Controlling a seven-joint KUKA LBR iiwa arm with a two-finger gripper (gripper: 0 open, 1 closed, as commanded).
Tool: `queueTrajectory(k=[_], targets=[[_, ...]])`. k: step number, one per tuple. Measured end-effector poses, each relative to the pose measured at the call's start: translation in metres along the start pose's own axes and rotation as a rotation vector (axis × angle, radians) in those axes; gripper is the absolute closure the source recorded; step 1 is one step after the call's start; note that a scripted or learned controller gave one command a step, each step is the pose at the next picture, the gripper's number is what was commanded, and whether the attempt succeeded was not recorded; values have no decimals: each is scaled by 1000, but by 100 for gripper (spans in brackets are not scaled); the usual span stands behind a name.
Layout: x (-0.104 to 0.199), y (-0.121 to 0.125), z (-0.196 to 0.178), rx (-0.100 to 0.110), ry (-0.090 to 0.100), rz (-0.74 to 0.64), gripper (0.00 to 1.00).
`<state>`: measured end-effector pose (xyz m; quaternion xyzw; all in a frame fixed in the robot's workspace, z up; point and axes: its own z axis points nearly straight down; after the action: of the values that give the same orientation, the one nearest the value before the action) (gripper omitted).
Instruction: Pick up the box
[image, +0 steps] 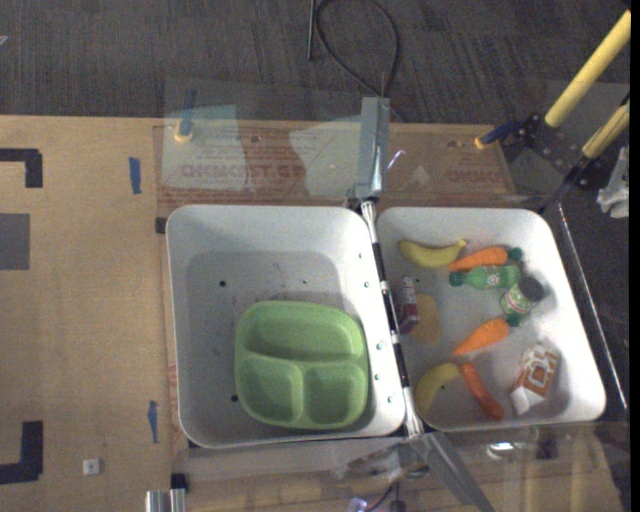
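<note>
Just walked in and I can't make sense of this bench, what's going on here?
Nothing is being handled at this moment. The box, white with orange print, lies untouched near the front right corner of the right bin, among toy bananas, carrots and a green bottle. The left bin holds a green divided tray. The pickup has not started.

Soft, even light from above; the white bins (200, 250) look bright, with a faint grey shadow inside the left one. The whole picture is slightly blurred and grainy.
</note>
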<state>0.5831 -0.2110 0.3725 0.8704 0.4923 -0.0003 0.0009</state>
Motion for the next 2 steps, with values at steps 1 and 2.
queueTrajectory(k=[1, 2], targets=[[-18, -26, -62, 1, 0, 618, 100], [-14, -27, -72, 2, -2, 609, 100]])
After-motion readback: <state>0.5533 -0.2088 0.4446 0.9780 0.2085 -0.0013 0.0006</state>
